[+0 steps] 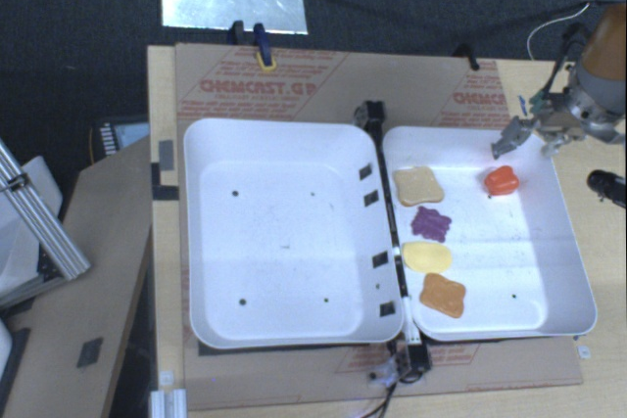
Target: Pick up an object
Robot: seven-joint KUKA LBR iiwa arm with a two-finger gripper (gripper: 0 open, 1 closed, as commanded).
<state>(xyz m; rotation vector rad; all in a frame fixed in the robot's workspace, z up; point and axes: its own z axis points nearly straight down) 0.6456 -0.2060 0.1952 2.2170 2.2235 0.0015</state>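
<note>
Gripper (530, 140) with fingers spread open and nothing between them, poised above the far rim of the right bin (573, 255). Red block (501, 180) on the bin floor, just below and left of the fingertips; nearest of the five pieces.

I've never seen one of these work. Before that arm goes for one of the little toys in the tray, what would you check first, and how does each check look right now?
1. Targets in the right white bin: ok, five lie there.
2. Nearest item, the small orange-red toy, unobstructed: ok, it sits apart from the others.
3. Hand above that bin: ok, over its far rim.
4. Hand carrying nothing: ok, nothing between its fingers.
5. Fingers spread wide enough for the toy: cannot tell.
6. Tan bread-shaped piece, purple piece, yellow piece and orange piece clear of the path: ok, they line the bin's left side.
</note>
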